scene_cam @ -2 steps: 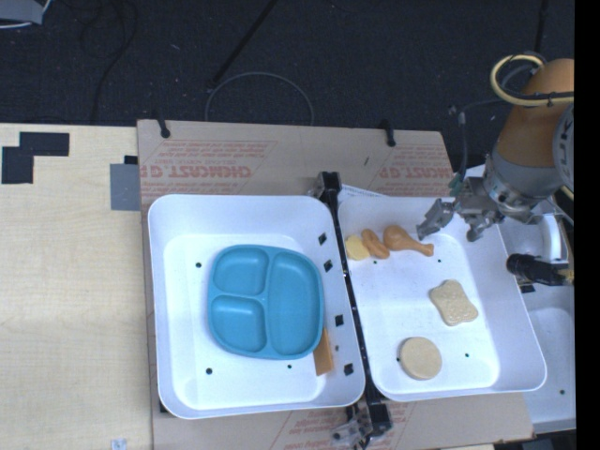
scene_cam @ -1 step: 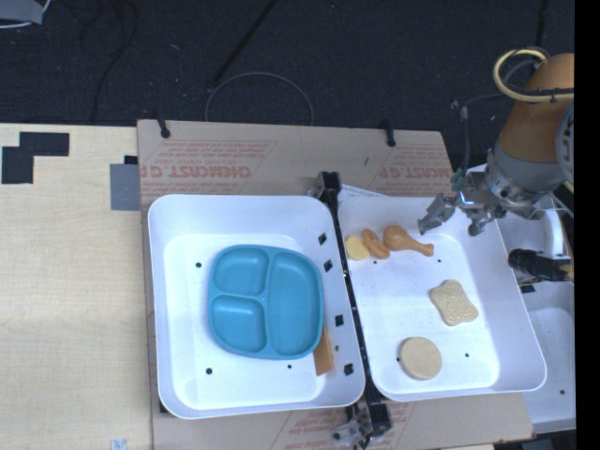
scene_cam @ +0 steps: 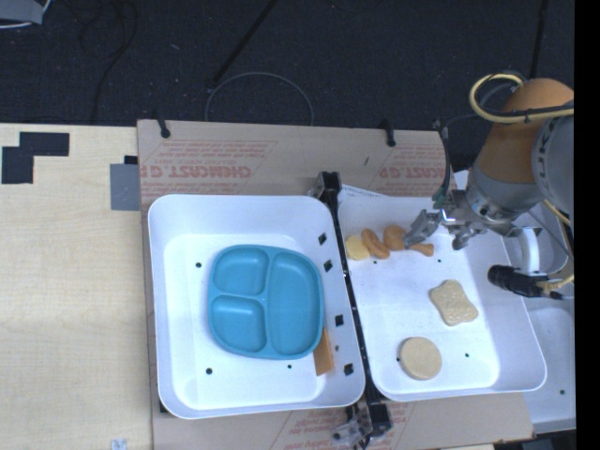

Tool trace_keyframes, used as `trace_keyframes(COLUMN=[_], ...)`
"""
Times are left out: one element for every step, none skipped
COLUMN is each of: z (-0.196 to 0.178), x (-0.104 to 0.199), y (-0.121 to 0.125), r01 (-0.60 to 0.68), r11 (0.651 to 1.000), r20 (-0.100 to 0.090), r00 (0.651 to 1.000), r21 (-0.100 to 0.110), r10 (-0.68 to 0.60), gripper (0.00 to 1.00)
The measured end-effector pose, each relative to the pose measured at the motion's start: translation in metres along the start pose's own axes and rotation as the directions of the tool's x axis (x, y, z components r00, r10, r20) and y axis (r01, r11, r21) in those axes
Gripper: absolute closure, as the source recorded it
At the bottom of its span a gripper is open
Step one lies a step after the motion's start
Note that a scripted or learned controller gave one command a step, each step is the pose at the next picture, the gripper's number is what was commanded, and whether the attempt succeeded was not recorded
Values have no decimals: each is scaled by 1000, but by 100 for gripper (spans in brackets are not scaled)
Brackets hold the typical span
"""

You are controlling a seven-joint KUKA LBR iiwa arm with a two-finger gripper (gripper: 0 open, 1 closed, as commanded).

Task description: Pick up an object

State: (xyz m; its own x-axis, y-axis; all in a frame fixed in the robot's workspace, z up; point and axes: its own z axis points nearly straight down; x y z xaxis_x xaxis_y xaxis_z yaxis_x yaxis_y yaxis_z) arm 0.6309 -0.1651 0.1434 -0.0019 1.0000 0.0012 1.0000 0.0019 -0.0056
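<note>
On the bench (scene_cam: 75, 279) (pale wood), two bins (scene_cam: 178, 232)

One fixed camera looks down at a slant on both bins (scene_cam: 178, 251), arm (scene_cam: 525, 139) entering from right.

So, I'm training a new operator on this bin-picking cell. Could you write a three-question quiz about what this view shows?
1. True or false: the blue divided plate lies in the left bin.
2. Which item lies closest to the tool? A) the round cookie B) the cluster of small tan and orange pieces C) the toast-shaped piece
3. How many compartments does the plate have?

Key: 1 true; 2 B; 3 three.
</note>
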Motion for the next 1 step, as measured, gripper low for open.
trace_keyframes(z=[52], x=[1], y=[0], r01=[0], r11=[1000], r20=[0], r00=[1000], r21=[-1], r10=[0], gripper=[0])
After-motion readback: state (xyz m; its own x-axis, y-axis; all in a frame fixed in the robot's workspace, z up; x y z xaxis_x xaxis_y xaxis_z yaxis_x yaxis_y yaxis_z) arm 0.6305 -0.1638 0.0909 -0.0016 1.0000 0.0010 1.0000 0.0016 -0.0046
